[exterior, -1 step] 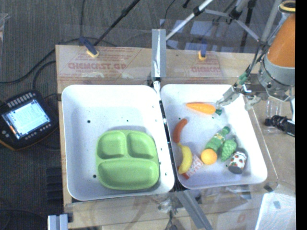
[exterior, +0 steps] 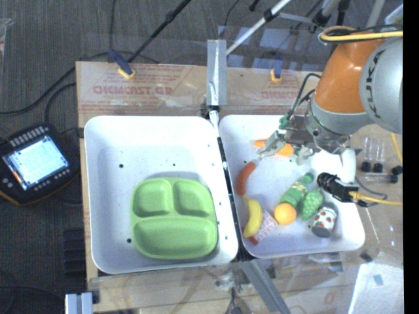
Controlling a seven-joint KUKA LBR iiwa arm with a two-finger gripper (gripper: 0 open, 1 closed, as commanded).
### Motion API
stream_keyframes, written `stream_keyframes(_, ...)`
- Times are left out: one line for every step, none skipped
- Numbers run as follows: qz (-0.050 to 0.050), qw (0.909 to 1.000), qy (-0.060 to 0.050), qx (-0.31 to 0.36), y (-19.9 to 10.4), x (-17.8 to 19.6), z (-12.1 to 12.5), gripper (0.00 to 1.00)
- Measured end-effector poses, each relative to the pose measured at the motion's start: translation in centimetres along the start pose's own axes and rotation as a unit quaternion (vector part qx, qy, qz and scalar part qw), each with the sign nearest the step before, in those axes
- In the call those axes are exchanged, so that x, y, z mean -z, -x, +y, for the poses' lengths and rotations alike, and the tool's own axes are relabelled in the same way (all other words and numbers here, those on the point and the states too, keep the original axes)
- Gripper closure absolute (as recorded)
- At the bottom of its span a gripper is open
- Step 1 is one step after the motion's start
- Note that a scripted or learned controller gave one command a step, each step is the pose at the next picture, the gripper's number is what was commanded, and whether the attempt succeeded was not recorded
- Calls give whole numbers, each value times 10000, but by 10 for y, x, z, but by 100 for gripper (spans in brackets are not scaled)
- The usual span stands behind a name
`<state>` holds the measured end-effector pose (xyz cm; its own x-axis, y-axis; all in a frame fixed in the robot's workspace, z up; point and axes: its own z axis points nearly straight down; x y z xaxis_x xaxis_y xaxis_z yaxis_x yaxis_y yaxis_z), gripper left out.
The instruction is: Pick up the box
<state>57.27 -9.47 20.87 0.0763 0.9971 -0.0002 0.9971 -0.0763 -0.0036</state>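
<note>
Your box [exterior: 263, 229] lies flat at the front edge of the right bin [exterior: 353, 241], a small pale carton with red print, mostly hidden; the banana [exterior: 253, 217] overlaps its left side, and the orange ball [exterior: 285, 213] sits just beside it on the right. A green bottle [exterior: 295, 192] leans diagonally above the ball, a green knobbly fruit [exterior: 311, 203] rests against it, and a red-and-white can [exterior: 323, 220] lies near the bin's right front corner. A red curved piece [exterior: 244, 176] lies along the bin's left wall, above the banana.

Your gripper [exterior: 285, 146] hangs over the rear half of that bin, well apart from the box; the fingers look spread and metal-pale, with something orange [exterior: 283, 150] showing right at them; whether they grip it, you cannot tell from this angle. The orange band [exterior: 347, 77] sits above, toward the right.

The left bin [exterior: 105, 142] carries a green divided tray [exterior: 174, 218], flat, toward its front. A handheld pendant [exterior: 36, 162] with a lit screen lies on the floor at left; the tabletop [exterior: 150, 90] behind the bins is brown board.
</note>
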Motion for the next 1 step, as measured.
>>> stream_keyframes(-7,9969,19,-789,4,-118,32,0)
